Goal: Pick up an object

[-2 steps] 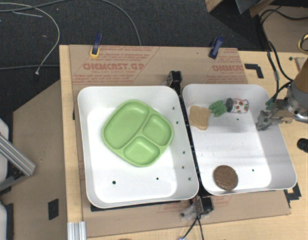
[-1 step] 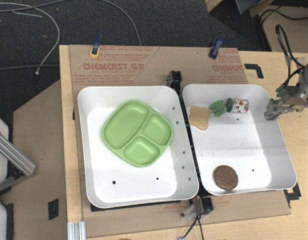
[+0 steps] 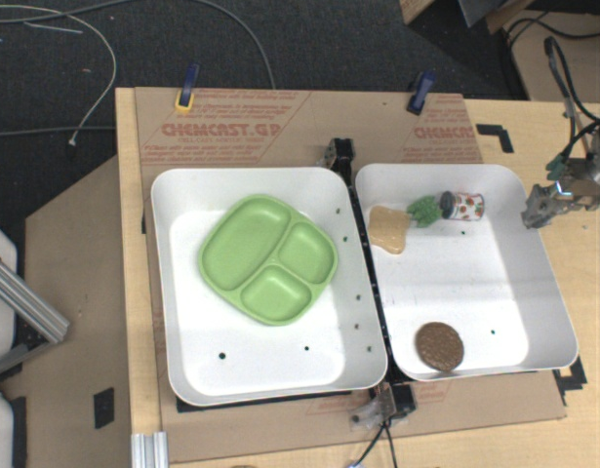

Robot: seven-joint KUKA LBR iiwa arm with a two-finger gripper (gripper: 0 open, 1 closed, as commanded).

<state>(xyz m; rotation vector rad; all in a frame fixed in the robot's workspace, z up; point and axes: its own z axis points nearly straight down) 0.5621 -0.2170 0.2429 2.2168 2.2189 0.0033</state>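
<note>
Sitting side by side on the bench [image 3: 280, 125] are 2 shallow white bins. The left bin [image 3: 182, 349] carries a green divided plate [image 3: 268, 258] with 3 compartments, lying near its middle and turned at a slant. The right bin [image 3: 514, 291] carries 4 things: a pale tan piece [image 3: 388, 229] against its left wall near the far-left corner, a green toy [image 3: 425, 210] just beside that, a small patterned can [image 3: 466, 205] lying on its side touching or nearly touching the green toy along the far wall, and a brown round disc [image 3: 440, 346] near the front edge. The gripper [image 3: 551, 199] hangs just outside the right bin's far-right corner, above the bench, well apart from every object. Nothing sits between it and the bin rim.
</note>
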